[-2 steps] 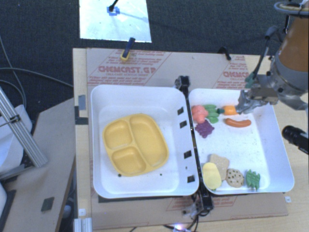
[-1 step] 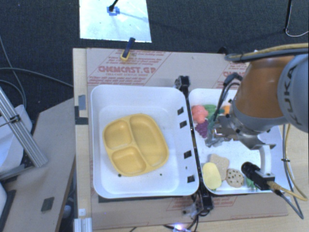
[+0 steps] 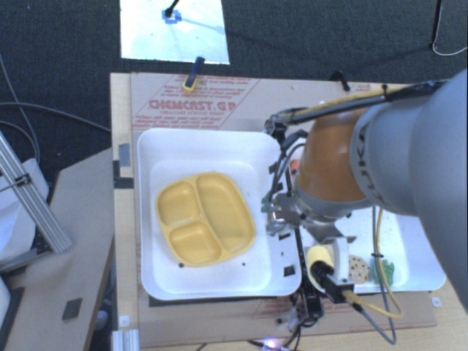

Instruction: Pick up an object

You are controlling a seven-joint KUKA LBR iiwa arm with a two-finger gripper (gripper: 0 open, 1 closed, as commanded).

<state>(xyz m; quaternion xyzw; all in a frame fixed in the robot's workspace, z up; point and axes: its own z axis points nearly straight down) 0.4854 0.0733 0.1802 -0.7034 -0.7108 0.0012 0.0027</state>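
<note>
The big grey arm (image 3: pixel 409 152) reaches in from the right, its orange band (image 3: pixel 329 159) hanging over the seam between the 2 white bins. Below the band sits the wrist housing, and the claw (image 3: pixel 281 221) points down near the right wall of the left bin (image 3: pixel 212 141); from where I stand I cannot tell whether it is released or clenched, since the wrist and cables hide it.

Well to the left of the claw, in the left bin, lies a yellow divided plate (image 3: pixel 205 218) with 3 compartments, flat on the bin floor and apart from the claw. A few dark specks dot the white floor beside the plate.

To the right of the claw and lower down, in the right bin (image 3: pixel 428 276), sit several small things: a pale yellow rounded object (image 3: pixel 319 257), a speckled cookie-like piece (image 3: pixel 357 268) just beside it, and a green item (image 3: pixel 385 270) farther right. A reddish bit (image 3: pixel 293 165) peeks out above the claw, mostly hidden by the arm.

The bins rest on a worktop (image 3: pixel 197 101) sheeted in printed cardboard.
</note>
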